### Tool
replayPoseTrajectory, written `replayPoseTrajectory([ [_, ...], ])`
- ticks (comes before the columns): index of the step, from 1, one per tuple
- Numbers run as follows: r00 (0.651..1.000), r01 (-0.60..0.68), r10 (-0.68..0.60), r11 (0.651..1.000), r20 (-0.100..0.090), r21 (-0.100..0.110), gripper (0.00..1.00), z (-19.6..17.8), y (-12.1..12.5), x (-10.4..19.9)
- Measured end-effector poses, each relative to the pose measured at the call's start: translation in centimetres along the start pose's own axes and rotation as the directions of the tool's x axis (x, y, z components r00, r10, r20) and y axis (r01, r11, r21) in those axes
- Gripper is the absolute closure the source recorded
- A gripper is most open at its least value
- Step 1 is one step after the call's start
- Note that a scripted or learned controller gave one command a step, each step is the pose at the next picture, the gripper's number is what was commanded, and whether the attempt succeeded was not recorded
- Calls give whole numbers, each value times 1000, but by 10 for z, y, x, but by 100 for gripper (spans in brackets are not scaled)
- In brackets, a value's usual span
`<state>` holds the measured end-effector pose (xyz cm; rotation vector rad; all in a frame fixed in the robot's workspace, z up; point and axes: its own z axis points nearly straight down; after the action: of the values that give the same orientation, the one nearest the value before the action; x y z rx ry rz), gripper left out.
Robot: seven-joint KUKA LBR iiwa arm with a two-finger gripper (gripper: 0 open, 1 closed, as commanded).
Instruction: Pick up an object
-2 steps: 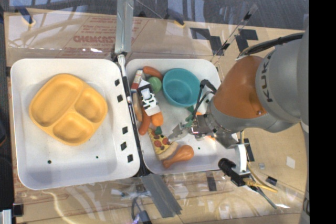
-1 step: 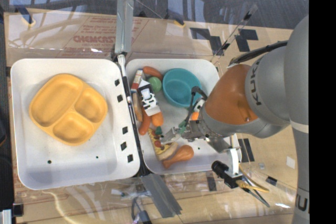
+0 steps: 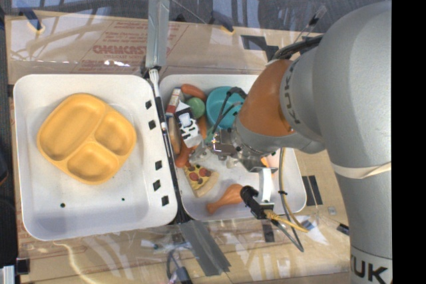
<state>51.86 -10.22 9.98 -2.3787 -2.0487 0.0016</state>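
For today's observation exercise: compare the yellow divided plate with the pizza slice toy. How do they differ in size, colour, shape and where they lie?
The yellow divided plate is far larger than the pizza slice toy. The plate is one plain yellow; the slice is tan with red spots. The plate is rounded with three compartments; the slice is a flat wedge. The plate lies by itself in the left bin; the slice lies among other toys in the right bin. Both lie flat.

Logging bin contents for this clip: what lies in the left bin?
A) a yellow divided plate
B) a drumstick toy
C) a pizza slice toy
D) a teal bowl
A: the yellow divided plate lies in the left bin; the pizza slice, teal bowl and drumstick are all in the right bin.
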Motion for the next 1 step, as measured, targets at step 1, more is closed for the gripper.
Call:
replayPoseTrajectory([
  [1, 984, -180, 180, 984, 0, 3, 0, 9, 61, -9],
])
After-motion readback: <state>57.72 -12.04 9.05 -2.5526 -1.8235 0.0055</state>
